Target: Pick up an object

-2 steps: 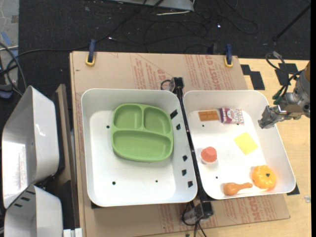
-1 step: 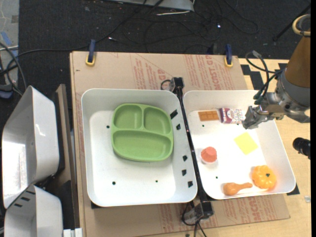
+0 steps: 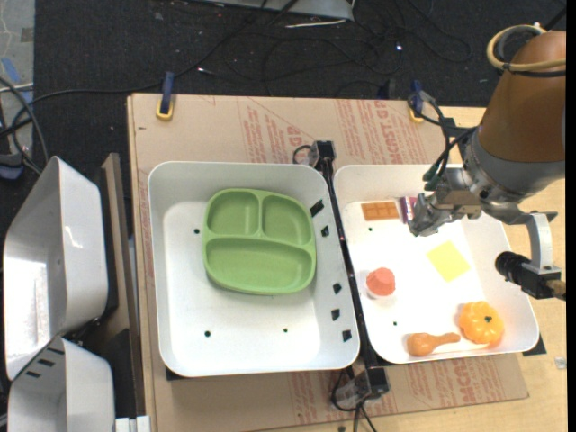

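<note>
1. Camera view, right bin point(image 3: 522, 241): holds an orange wafer point(image 3: 379, 211), yellow square point(image 3: 448, 261), pink cap point(image 3: 382, 282), orange gourd point(image 3: 432, 341) and pumpkin point(image 3: 480, 322).
2. Gripper point(image 3: 423, 214) low over the back of that bin, just right of the wafer; cannot tell its state.
3. Probably light, stiff toys; pumpkin rounded, best pinched across its middle.
4. Left bin point(image 3: 171, 268): green divided plate point(image 3: 261, 241).

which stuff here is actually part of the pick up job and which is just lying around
Part of the job:
- gripper, over the right bin
- orange waffle piece
- yellow square
- pink-red round piece
- orange pumpkin
- orange gourd

Just lying about:
- green divided plate in the left bin
- clamps on the board
- cables behind the bench
</note>
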`<state>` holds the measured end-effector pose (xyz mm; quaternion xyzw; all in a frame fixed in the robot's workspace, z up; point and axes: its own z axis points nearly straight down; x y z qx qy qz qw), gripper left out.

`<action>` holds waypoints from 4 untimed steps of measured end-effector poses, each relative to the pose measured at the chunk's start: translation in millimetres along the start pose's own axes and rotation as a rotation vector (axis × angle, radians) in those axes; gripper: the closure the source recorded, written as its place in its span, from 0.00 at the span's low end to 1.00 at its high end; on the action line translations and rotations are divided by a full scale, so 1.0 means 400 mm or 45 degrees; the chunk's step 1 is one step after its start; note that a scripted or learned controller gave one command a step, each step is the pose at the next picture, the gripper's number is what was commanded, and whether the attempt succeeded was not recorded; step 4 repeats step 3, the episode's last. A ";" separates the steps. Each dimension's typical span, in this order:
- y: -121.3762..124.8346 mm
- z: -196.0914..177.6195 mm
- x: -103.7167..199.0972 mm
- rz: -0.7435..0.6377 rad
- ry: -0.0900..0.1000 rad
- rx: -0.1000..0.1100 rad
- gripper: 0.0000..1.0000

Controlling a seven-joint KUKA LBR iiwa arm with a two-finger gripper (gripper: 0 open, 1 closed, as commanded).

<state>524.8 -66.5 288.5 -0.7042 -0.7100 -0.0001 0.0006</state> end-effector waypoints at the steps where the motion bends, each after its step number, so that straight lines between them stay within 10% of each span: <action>1: 0.013 0.030 0.155 -0.001 0.000 0.002 1.00; 3: 0.022 0.102 0.410 -0.001 0.000 0.000 1.00; 4: 0.022 0.102 0.410 -0.001 0.000 0.000 1.00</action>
